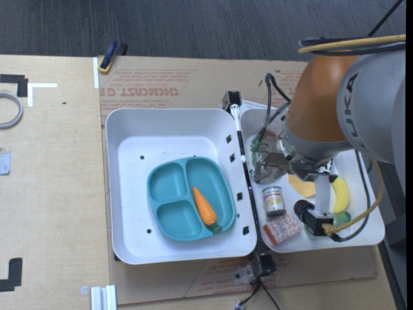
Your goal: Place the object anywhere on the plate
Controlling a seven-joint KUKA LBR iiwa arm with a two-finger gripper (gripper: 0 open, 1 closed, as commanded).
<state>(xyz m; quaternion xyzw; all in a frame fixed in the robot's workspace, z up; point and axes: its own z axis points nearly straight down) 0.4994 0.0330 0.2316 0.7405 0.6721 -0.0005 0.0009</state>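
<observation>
Pincer (263, 168) down in the right bin (361, 234), near its left wall, tucked under the bulky grey-and-orange arm (335, 102). Can't tell its state from up here. Just beside it: small jar (274, 200), red packet (282, 230), banana (339, 194), yellow wedge (302, 186). Over in the left bin (129, 173): teal divided plate (190, 199), with the carrot (205, 207) already lying across its right side.

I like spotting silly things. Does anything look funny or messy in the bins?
Nothing looks spilled or broken. The carrot lies slanted across the divider ridge of the teal plate in the left bin, not flat in one compartment. In the right bin, the jar, banana and packet lie crowded together under the arm.
</observation>
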